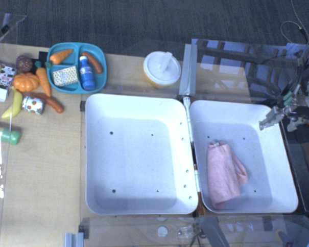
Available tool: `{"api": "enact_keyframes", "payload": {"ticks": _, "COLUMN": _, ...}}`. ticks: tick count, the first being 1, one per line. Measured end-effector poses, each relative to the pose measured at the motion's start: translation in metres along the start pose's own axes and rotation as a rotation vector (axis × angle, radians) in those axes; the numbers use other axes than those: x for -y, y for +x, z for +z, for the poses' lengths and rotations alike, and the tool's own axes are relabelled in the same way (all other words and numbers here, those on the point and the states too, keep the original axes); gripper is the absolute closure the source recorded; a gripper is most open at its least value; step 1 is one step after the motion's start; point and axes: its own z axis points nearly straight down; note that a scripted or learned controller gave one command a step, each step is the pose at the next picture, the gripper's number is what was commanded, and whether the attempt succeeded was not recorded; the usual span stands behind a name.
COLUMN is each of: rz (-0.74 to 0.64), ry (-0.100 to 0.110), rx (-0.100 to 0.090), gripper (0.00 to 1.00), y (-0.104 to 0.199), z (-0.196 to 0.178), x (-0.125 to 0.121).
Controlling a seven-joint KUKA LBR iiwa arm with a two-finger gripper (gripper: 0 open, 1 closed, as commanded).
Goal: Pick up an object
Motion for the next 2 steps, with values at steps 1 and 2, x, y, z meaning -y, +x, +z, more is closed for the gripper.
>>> {"api": "enact_keyframes", "payload": {"ticks": 1, "rz": 0.018, "ry": 0.002, "rx": -0.001, "gripper": 0.00, "y": 0.011, "z": 0.085, "x": 0.021}}
{"api": "enact_keyframes", "payload": {"ticks": 2, "rz": -0.115, "ry": -0.002, "rx": -0.002, "gripper": 0.00, "y": 0.084, "z": 0.176, "x": 0.050}}
